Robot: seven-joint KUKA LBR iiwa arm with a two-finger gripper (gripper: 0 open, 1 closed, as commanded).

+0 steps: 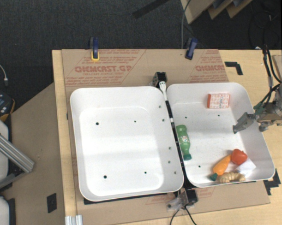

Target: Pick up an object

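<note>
Your hand [240, 123] at the right bin's [196, 96] right rim, open or closed you cannot tell, green bottle [182, 141] by the divider, carrot [222, 166], tomato [238, 156], pink box [218, 100].

The gripper [243, 123] shows at the right side of the camera view, reaching in from the right edge at about mid-height. Its grey fingers [240, 124] point left and slightly downward in the picture, tapering to a tip. Behind them sits a bulkier grey wrist part [266, 115] with thin cables running up and to the right. Nothing is seen between the fingers; their spacing cannot be made out.
</note>
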